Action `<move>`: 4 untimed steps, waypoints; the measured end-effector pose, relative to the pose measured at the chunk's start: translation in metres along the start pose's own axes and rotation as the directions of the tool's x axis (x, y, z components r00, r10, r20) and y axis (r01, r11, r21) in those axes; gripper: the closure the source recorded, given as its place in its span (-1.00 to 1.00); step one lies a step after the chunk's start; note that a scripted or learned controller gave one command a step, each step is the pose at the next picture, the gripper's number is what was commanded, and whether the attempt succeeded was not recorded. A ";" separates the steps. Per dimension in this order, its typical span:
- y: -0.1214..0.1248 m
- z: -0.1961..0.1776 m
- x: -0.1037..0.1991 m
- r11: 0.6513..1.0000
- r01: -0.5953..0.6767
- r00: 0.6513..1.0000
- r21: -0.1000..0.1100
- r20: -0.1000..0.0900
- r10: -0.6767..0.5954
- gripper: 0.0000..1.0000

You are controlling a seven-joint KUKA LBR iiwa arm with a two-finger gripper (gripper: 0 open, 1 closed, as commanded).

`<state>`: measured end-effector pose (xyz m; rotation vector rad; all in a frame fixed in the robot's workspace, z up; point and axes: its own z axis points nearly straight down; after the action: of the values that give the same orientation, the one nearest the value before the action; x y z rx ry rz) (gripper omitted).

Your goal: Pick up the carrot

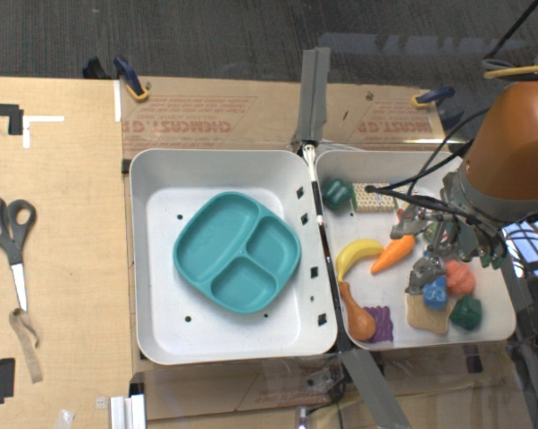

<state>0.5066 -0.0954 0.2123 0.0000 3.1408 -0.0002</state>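
Note:
The carrot (391, 255) is orange and lies at a slant in the right bin (497, 329), its thin tip pointing down-left beside a yellow banana (357, 256). Its thick upper end reaches under my gripper (423, 247), which hangs low over the middle of the bin at the carrot's right end. The grey arm with its orange band (517, 141) comes in from the right and hides part of the bin behind it. Cables and the gripper body cover the spot where the gripper meets the carrot.
A teal divided plate (238, 251) lies in the left bin (153, 329). The right bin also holds a green toy (337, 193), a speckled box (374, 200), a brown-orange vegetable (358, 315), purple grapes (382, 325), a blue piece (434, 293), a red piece (462, 278), a tan slice (425, 318) and a dark green piece (466, 313). Scissors (10, 235) lie far left.

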 end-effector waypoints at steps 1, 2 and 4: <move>0.000 0.119 -0.069 0.996 -0.088 0.996 0.000 0.003 0.088 -1.00; -0.039 0.118 -0.064 0.995 0.102 0.995 0.001 0.006 -0.102 -1.00; 0.004 0.120 -0.062 1.000 0.003 1.000 -0.001 0.000 -0.003 -1.00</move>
<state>0.5689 -0.0914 0.0918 -0.0049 3.1410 0.0016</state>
